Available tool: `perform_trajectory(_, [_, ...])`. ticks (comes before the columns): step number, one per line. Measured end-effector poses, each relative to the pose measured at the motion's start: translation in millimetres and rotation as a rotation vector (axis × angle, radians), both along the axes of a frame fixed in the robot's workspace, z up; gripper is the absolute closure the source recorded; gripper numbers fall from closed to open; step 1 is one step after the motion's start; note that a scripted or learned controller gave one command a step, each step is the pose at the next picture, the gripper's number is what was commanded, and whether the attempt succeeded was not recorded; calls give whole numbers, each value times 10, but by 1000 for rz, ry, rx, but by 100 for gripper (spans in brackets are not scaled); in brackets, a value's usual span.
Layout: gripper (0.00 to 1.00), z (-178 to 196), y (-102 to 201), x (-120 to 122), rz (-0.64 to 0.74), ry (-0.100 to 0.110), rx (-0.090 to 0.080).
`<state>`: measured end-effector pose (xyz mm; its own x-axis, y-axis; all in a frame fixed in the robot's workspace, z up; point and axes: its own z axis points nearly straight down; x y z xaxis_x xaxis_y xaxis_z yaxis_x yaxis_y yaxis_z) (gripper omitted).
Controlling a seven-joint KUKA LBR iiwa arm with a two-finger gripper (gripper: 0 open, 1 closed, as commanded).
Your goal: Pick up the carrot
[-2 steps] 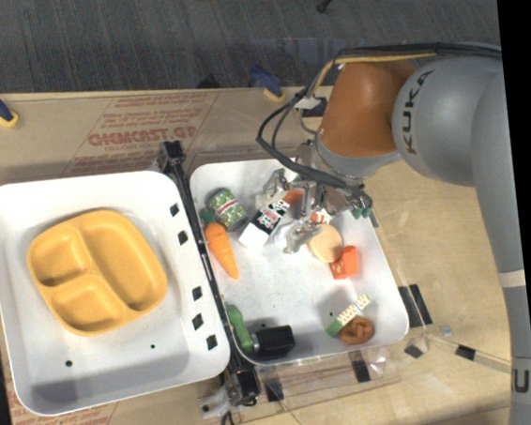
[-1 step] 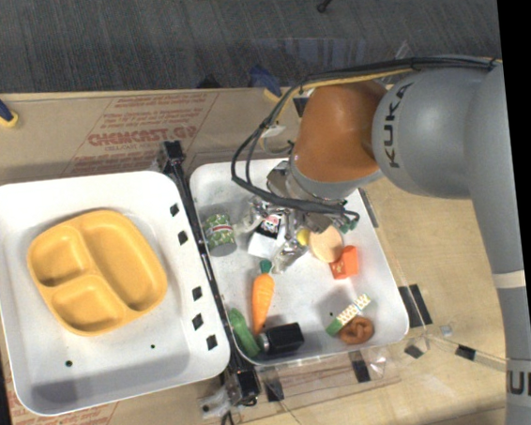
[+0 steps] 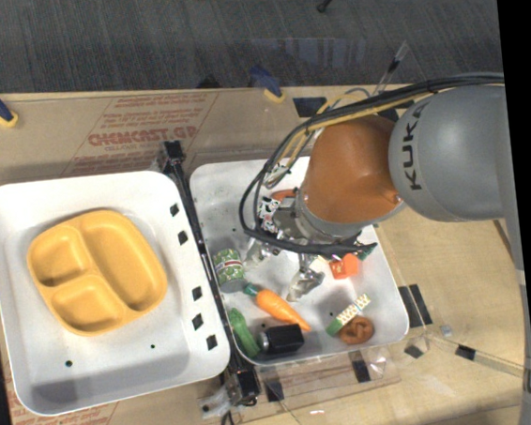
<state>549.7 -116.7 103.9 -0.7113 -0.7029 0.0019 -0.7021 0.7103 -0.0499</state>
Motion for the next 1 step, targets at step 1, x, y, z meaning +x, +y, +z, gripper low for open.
perform_trajectory(1, [0, 23, 32, -298, -298, -35, 24])
